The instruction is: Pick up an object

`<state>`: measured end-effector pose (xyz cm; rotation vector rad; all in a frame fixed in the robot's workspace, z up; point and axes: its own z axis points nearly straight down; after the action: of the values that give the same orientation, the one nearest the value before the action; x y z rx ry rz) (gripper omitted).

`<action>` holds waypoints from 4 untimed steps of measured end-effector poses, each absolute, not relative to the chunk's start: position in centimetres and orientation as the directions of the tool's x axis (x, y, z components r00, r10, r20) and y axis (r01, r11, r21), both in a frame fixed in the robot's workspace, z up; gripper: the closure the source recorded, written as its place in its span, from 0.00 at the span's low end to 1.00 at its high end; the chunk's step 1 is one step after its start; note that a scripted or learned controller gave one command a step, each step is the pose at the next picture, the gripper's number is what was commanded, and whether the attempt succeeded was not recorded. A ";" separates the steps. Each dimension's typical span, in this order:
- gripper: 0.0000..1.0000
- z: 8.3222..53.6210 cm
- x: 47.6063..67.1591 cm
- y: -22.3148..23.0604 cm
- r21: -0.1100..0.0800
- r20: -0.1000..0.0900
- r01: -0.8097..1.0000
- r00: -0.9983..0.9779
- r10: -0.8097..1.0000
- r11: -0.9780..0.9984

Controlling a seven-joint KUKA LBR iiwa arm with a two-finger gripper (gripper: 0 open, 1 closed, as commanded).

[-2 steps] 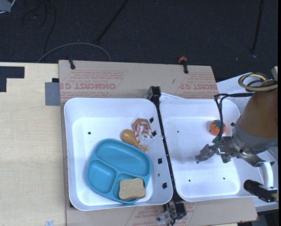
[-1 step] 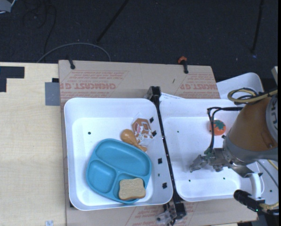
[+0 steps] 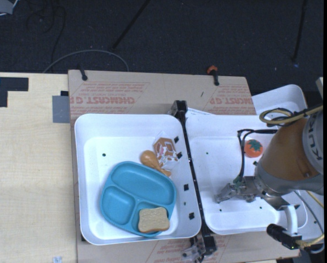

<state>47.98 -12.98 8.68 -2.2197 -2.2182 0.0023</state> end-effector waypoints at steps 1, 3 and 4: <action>1.00 9.8 48.0 -13.1 -0.003 0.002 1.000 0.007 1.000 -0.007; 1.00 18.9 47.7 -14.4 0.001 0.000 1.000 0.002 1.000 -0.002; 1.00 23.2 48.0 -14.0 0.002 0.000 1.000 -0.001 1.000 0.001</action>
<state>47.99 -14.03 23.17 -2.2208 -2.2240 -0.0018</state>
